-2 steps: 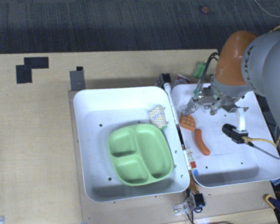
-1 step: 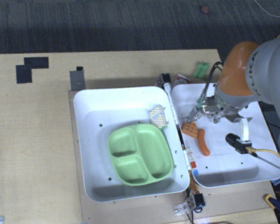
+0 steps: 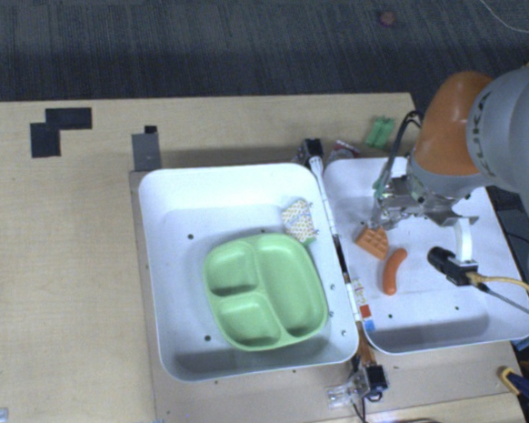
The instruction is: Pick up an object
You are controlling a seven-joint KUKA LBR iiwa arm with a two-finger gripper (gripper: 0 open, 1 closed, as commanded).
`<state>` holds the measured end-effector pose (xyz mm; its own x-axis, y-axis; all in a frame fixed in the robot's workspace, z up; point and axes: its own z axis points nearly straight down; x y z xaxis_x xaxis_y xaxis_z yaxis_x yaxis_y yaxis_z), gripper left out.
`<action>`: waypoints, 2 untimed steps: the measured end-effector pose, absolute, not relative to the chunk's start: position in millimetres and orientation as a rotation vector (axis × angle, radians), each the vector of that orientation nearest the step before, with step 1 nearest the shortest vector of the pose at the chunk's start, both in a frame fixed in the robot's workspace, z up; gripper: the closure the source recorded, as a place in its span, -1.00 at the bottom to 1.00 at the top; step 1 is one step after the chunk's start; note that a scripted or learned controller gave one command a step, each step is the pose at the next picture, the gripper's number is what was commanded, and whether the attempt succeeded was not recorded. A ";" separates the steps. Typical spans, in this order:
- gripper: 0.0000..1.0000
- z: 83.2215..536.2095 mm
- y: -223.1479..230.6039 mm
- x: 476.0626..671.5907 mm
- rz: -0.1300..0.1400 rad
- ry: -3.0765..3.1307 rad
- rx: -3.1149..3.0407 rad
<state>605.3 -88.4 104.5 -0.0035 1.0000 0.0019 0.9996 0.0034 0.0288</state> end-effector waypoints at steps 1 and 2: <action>-1.00 103.6 -88.4 604.5 0.031 2.213 2.205; -1.00 92.6 -98.2 599.5 0.027 2.214 2.208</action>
<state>599.5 -98.2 92.6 -0.0030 1.0000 0.0019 0.9997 0.0030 0.0228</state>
